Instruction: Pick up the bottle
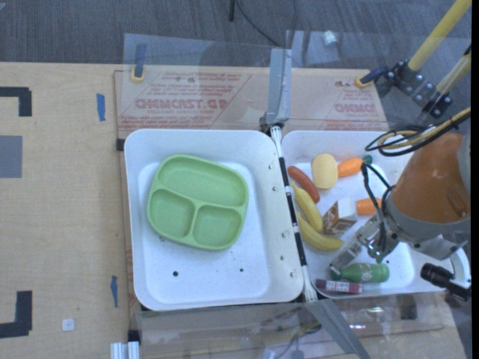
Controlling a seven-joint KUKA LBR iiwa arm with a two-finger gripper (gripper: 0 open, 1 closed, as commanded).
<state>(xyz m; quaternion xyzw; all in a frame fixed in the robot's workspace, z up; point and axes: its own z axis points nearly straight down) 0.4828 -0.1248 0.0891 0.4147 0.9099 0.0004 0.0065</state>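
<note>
I'm judging the bottle (366,272) light, slick, rollable; I'm taking its middle; end effector (364,251) state: cannot tell.

The bottle (364,273) is lying near the right bin's (398,286) front wall, with a dark tube (338,286) just beside it on the front-left, leaving little room there. The hand (364,247) is hanging right over the bottle, crowding the space above it. Two bananas (313,219), a sausage (303,183) and a small carton (339,218) are filling the bin's left and middle. The left bin's (142,223) front strip is lying free beside the green tray (197,201).
</note>
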